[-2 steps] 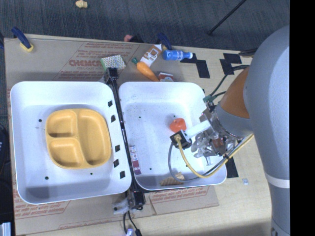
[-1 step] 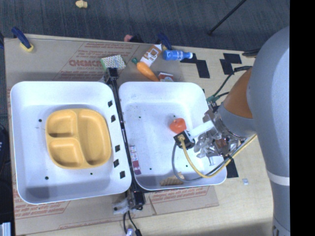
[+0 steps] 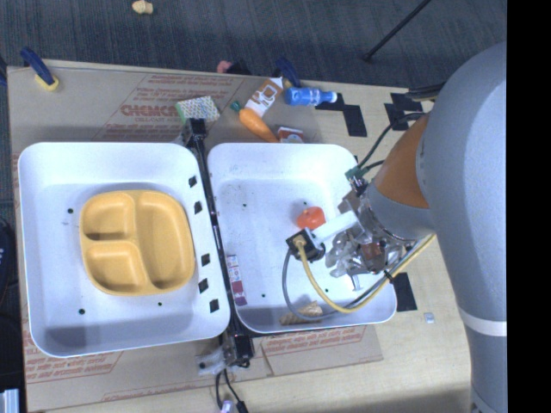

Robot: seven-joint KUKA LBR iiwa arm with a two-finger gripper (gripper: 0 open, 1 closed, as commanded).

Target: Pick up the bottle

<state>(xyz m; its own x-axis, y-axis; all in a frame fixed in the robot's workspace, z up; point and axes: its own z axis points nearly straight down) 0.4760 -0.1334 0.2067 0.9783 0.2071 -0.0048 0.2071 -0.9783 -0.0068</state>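
The grey arm comes in from the right and bends down over the right bin. Its orange band sits just above the wrist. The gripper hangs low over the right part of this bin, near the bin's front right corner

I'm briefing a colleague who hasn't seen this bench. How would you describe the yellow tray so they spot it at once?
Two white bins sit side by side; take the left bin, away from the arm. The yellow tray lies flat in its middle, rounded at the corners and split into three compartments. It is by far the largest coloured item in either bin.
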